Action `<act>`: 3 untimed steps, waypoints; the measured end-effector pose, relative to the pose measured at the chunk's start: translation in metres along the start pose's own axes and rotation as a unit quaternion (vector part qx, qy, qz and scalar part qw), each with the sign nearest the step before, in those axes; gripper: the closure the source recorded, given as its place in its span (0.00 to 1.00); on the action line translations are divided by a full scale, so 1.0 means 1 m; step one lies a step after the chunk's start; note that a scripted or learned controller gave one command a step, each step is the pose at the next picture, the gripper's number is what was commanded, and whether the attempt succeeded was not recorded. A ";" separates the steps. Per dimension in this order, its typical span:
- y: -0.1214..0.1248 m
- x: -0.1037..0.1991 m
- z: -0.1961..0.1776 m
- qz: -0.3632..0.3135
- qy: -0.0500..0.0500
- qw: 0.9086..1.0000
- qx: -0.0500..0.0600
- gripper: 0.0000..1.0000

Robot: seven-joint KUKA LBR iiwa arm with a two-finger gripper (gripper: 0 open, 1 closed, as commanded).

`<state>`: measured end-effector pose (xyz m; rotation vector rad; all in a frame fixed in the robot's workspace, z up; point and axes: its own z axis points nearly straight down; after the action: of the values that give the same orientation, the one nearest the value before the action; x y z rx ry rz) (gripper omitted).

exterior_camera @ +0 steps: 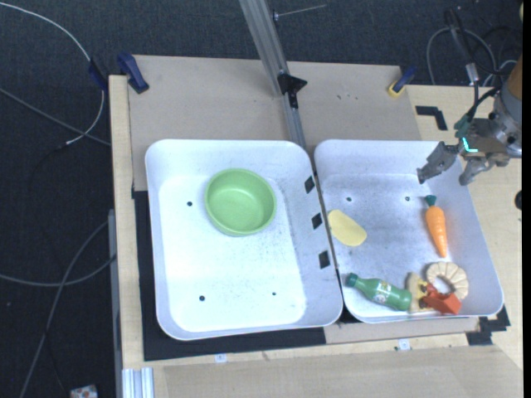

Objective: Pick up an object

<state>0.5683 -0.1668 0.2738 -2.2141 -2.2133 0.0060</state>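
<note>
While the tool (453,166) hangs open and holding nothing above the right bin's (377,160) far right corner, the carrot (436,230) lies just below it, and the wooden tabletop (207,102) stands on dark carpet (50,181) crossed by thin cables (50,23).

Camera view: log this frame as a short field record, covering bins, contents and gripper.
left bin: green bowl
right bin: carrot, yellow piece, green bottle, ring toy, red piece
gripper: open, above right bin's far right corner, holding nothing
nearest item to gripper: carrot
task status: nothing picked yet
</note>
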 end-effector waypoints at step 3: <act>0.005 0.001 0.106 0.000 0.001 1.000 0.003 0.00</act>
<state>0.5717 -0.1650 0.1674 -2.2109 -2.2098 0.0103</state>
